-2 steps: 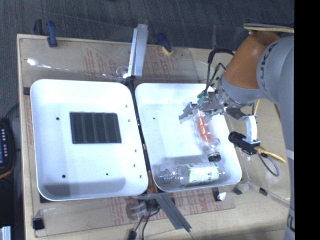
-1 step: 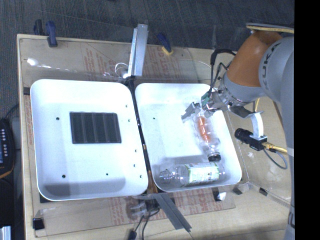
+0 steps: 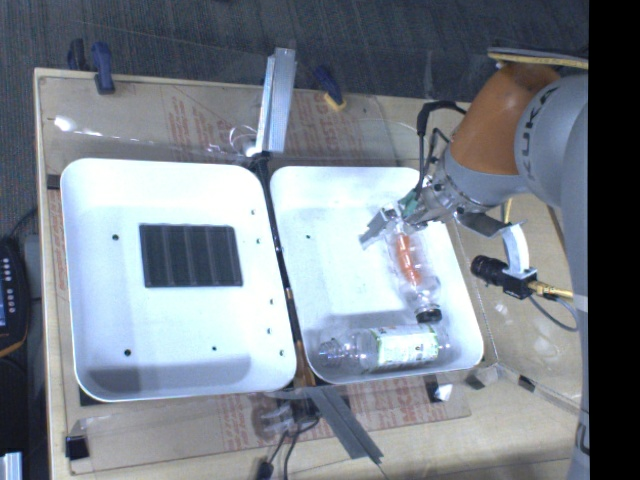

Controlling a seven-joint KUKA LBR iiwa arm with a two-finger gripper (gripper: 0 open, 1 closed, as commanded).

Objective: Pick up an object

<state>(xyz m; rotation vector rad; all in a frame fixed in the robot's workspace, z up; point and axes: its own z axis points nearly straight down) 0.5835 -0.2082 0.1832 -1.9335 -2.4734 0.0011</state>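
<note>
In the right bin point(image 3: 330, 298) a clear plastic bottle with orange contents point(image 3: 411, 265) lies lengthwise near the right wall, its black cap point(image 3: 429, 315) pointing toward the front. A second clear bottle with a white and green label point(image 3: 387, 348) lies on its side along the front wall. My gripper point(image 3: 388, 224) is low over the bin, at the far end of the orange bottle. Whether it touches the bottle cannot be made out. A dark ribbed rectangular pad point(image 3: 190, 255) lies flat in the left bin point(image 3: 100, 348).
The grey arm with its orange band point(image 3: 500, 133) reaches in over the right bin's far right corner. A metal bar point(image 3: 276, 98) stands behind the divide between the bins. A black cable fitting point(image 3: 505, 273) hangs just right of the right bin.
</note>
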